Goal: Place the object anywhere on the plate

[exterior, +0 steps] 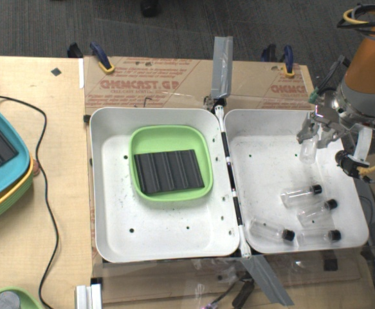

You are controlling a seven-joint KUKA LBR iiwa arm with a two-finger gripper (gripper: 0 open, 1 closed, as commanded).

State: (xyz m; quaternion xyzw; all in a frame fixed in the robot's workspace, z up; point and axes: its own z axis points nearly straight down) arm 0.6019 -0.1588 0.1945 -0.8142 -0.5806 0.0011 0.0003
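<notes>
Tool [314,134] of mine hangs over the right bin's [264,118] far side; a clear vial [308,152] seems pinched between its nearly closed fingers. It looks light, stiff and slippery, so mid-barrel suits best. Green plate [170,138] waits in the left bin [110,172].

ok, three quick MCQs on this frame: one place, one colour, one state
1. Where is the plate?
A. left bin
B. right bin
C. on the cardboard

2. What colour is the plate?
A. blue
B. green
C. red

3. How are the clear vials in the right bin lying?
A. stacked upright
B. loose on the bin floor
C. on the plate

Answers: 1 A, it sits inside the left bin. 2 B, its rim is light green around a dark ribbed insert. 3 B, they lie scattered near the bin's near corner.
</notes>
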